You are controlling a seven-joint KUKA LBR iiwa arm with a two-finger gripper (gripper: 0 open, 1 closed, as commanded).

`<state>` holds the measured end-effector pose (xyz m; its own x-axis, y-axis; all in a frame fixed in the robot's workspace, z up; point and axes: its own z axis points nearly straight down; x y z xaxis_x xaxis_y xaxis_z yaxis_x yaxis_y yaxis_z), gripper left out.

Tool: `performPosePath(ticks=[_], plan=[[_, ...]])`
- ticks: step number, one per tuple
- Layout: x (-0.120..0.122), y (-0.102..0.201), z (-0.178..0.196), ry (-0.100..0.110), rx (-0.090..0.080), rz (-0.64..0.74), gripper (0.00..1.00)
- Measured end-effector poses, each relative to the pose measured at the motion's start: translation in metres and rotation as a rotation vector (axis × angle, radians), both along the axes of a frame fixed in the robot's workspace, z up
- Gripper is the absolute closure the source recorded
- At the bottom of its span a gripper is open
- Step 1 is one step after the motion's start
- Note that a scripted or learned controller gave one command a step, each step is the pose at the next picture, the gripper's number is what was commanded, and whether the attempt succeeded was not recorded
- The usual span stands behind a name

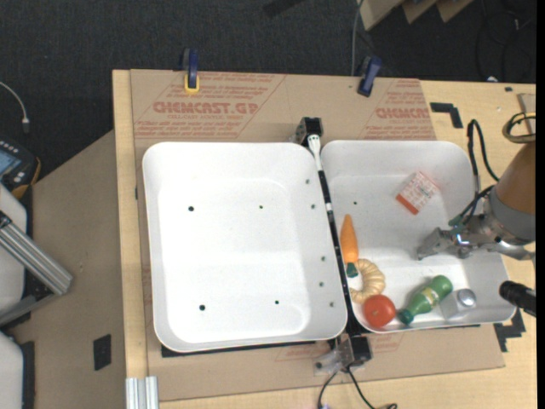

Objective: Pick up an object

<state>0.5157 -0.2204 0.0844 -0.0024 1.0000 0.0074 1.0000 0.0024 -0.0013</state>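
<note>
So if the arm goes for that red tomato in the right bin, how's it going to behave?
The round red tomato looks smooth and ball-shaped, so it would probably roll if nudged. It sits against the beige ring-shaped piece and near the bin's front wall, which may limit rolling but crowd the end effector.

Green bottle (426,298) lying tilted, right bin (383,156).

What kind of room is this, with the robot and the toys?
Probably a robot test lab. A grey robot arm reaches over two shallow white plastic bins clamped on a cardboard-covered bench. The right bin holds toy food, such as an orange carrot and a red tomato, for grasping practice.
</note>
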Motion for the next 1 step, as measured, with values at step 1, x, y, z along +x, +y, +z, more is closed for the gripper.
performPosePath(ticks=[1], plan=[[-0.0137, -0.0002, 0.0006, -0.001, -0.001, 0.000, 0.00]])
